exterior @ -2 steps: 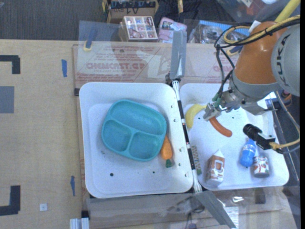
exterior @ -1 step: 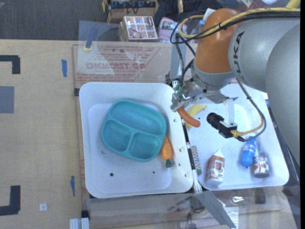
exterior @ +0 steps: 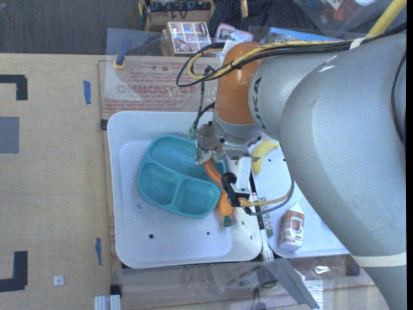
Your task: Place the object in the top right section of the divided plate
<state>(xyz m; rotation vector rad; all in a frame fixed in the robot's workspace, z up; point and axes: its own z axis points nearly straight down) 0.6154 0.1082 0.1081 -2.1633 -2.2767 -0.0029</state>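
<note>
Arm point(exterior: 322, 108) comes in from the right, grey w/ orange band point(exterior: 235, 89) above the wrist, and covers much of the right bin point(exterior: 319, 234). Tool point(exterior: 213, 157) hangs over the left bin point(exterior: 168, 247), right at the near-right edge of the teal divided plate point(exterior: 177, 176). Fingers are hidden under the wrist body, so can't tell if they're wide, narrow or gripping anything. The plate lies flat in the left bin, roughly mid-bin, tilted vs. the bin walls; three sections visible, all look bare as far as the view shows, the section nearest the tool is partly covered by the wrist. An orange carrot point(exterior: 219, 186) w/ a green tip lies just beside the plate's right rim, running from under the tool down toward the divider between the bins; it seems to touch or overlap the rim, but can't tell whether it rests on the plate or the bin floor. A yellow banana point(exterior: 263, 154) peeks out by the wrist, in the right bin. A small white bottle w/ an orange label point(exterior: 292, 230) lies in the right bin near its front wall. Black and yellow cables point(exterior: 251, 202) loop off the wrist over the divider. Surface point(exterior: 51, 173) to the left is tan board w/ blue tape marks. Cardboard boxes point(exterior: 177, 5) sit behind the bins.
</note>
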